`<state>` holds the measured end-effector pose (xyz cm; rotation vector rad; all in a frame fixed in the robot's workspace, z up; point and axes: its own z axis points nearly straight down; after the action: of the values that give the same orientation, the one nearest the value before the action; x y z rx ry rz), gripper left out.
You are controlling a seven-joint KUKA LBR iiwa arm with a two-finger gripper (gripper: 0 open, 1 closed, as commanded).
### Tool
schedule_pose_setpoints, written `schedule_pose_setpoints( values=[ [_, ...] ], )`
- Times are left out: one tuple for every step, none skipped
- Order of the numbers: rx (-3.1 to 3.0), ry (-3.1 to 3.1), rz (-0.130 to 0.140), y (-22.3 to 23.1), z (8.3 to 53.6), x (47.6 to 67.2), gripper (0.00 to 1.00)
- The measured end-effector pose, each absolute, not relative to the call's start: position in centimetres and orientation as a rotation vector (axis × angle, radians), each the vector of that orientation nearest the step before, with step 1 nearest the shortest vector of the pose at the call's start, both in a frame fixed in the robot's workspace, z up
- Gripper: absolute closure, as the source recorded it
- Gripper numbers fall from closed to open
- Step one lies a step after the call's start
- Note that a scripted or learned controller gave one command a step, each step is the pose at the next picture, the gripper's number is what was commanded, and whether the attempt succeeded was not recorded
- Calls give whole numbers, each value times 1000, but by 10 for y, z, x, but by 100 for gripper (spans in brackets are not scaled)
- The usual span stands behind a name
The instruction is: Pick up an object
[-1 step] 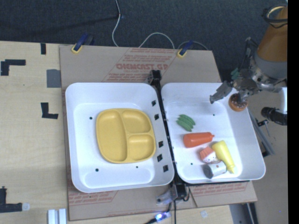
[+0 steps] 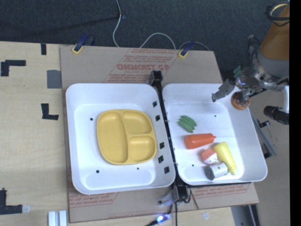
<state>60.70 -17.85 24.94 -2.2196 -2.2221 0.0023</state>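
Gleaming smooth yellow divided plate (image 2: pixel 126 136), rounded orange carrot (image 2: pixel 199 140)

left bin (image 2: pixel 80 98): yellow divided plate (image 2: pixel 126 136) (three compartments) | under bins: cardboard sheet (image 2: pixel 136 65) | blue clamps (image 2: pixel 80 43)

You have two bins side by side: the left bin (image 2: pixel 80 102) holds a divided plate (image 2: pixel 126 136) near its middle. In the right bin (image 2: pixel 244 126), a pea pod (image 2: pixel 187 123) lies farthest back, a carrot (image 2: pixel 199 140) just in front, then a bottle (image 2: pixel 226 157), a small figure (image 2: pixel 210 157) and a cylinder (image 2: pixel 216 172) clustered nearest you.
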Motion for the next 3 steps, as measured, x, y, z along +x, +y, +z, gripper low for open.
schedule_pose_setpoints(
  values=[
    [-2216, -2218, 8, -179, 184, 606, 0],
    [-2215, -2218, 8, -174, 120, 605, 0],
    [-2222, -2227, 0, -174, 88, 607, 0]
  ],
)
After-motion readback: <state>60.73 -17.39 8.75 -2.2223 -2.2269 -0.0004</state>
